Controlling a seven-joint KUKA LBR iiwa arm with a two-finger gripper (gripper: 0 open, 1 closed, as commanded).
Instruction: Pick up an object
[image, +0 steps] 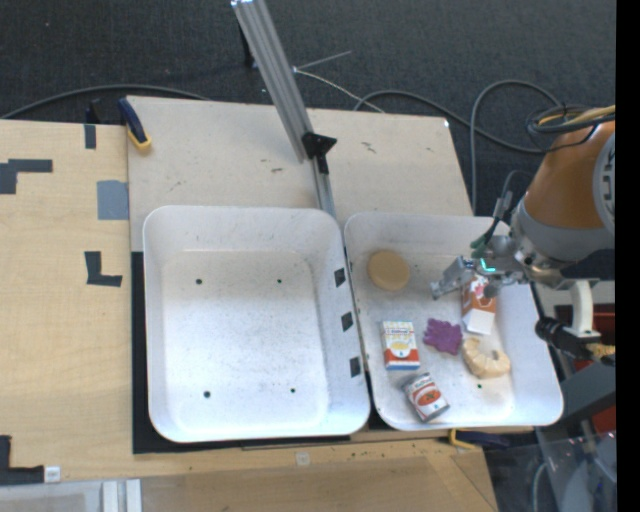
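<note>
Nearest in the right bin (530, 400) lies a small red-and-white can (428, 397), tipped on its side close to the near wall. Just beyond it, toward the right, sits a tan lump like a piece of pastry (486, 358). To the left of that lump stands a white box with orange and red print (400, 345), and a purple object (443, 336) lies between the box and the lump, near both. A little farther in, a red-and-white carton (480, 308) lies at a slight tilt by the right side of the bin, just beyond the pastry lump. The gripper (466, 282) hangs over the far end of this carton and overlaps it in the view. Whether it touches the carton cannot be told, nor whether it is open or closed. To the left of the gripper and apart from it rests a round tan disc (388, 270). The left bin (250, 330) sits beside the right one, rims touching, its white floor speckled with dark marks. The grey arm (565, 200) with its orange band comes in from the right above the bin's far corner. Beyond the bins a metal pole (285, 85) slants over the wooden bench (60, 300).
</note>
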